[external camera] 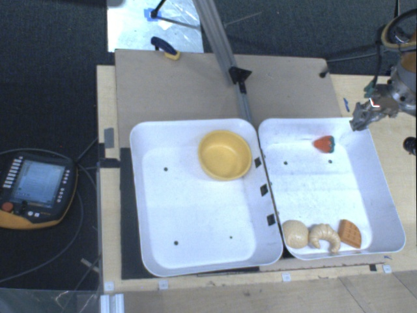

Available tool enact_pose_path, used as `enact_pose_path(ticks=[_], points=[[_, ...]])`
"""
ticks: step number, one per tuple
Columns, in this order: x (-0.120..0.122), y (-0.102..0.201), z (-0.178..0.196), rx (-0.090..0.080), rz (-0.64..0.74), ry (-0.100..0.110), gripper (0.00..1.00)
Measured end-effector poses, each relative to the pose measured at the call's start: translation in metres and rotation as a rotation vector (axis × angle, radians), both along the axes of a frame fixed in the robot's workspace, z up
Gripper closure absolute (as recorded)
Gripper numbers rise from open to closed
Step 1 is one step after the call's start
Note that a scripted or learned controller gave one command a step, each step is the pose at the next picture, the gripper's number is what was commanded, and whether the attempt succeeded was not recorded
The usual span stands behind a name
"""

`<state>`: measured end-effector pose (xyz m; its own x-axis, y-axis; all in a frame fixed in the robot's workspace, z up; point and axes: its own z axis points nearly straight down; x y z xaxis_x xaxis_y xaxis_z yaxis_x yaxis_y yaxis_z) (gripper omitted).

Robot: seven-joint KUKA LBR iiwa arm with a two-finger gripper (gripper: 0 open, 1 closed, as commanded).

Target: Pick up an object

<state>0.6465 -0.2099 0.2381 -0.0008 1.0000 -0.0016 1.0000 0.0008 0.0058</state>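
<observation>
A red strawberry-like piece [324, 144] lies near the far edge of the right bin [384, 194]. Along that bin's near edge sit a pale round bun [294, 233], a croissant [324, 236] and a small orange waffle-like piece [349, 233]. A yellow bowl [225, 154] rests at the far right of the left bin [150, 194]. My gripper [361, 120] hangs at the right bin's far right corner, above its rim, to the right of the red piece and apart from it. Nothing shows between its tips.
A slanted metal pole [218, 34] with a black clamp crosses the brown board behind the bins. A teach pendant [32, 188] lies on the floor at left. Black clips mark the seam between the bins.
</observation>
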Motion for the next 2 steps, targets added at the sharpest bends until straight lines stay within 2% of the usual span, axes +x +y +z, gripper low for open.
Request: enact_pose_path(ticks=[1, 2], points=[[-0.022, 0.052, 0.008, 0.002, 0.003, 0.003, 1.00], [-0.031, 0.095, 0.006, 0.002, 0.003, 0.005, 1.00]])
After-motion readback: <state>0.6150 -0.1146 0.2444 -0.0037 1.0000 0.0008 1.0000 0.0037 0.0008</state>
